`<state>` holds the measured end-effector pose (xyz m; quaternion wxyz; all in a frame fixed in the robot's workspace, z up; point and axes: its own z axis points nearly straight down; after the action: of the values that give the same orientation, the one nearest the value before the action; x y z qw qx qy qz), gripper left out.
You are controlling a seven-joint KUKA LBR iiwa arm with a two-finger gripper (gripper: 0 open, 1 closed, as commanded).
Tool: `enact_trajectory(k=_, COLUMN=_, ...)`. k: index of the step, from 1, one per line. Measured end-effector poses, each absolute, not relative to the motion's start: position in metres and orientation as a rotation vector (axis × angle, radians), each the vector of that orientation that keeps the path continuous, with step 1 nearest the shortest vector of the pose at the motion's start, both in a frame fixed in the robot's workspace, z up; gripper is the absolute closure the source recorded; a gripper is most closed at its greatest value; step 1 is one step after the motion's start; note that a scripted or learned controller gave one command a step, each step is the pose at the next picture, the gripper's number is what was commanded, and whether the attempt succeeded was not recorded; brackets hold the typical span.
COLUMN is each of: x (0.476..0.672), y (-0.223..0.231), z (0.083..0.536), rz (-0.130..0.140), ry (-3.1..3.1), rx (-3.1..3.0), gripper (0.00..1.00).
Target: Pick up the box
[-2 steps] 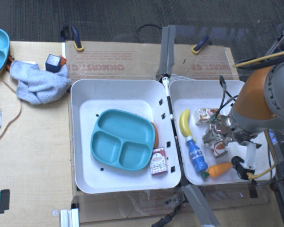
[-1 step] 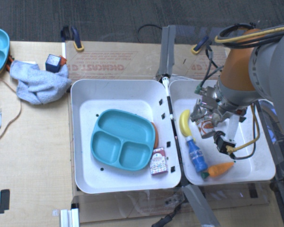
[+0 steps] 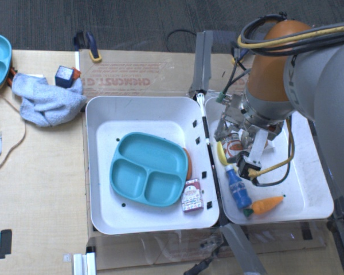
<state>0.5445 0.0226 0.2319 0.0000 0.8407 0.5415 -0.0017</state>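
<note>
Small red-and-white box (image 3: 192, 196), lying flat, front right of left bin (image 3: 93, 171)

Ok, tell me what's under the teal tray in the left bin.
An orange-brown rim pokes out from under the teal tray at its right edge; the rest is covered, so I can't identify it. The box lies beside the tray.

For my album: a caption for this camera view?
Arm over the right bin; the box lies beside a teal tray in the left bin.
</note>
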Motion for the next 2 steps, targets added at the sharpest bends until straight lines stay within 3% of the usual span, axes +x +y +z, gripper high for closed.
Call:
enact_trajectory(k=1, x=0.539, y=-0.04, z=0.299, rz=-0.005, ry=1.767, rx=2.597, gripper=1.0)
enact_trajectory(k=2, x=0.6, y=-0.057, z=0.284, rz=-0.008, ry=1.748, rx=2.611, gripper=1.0)
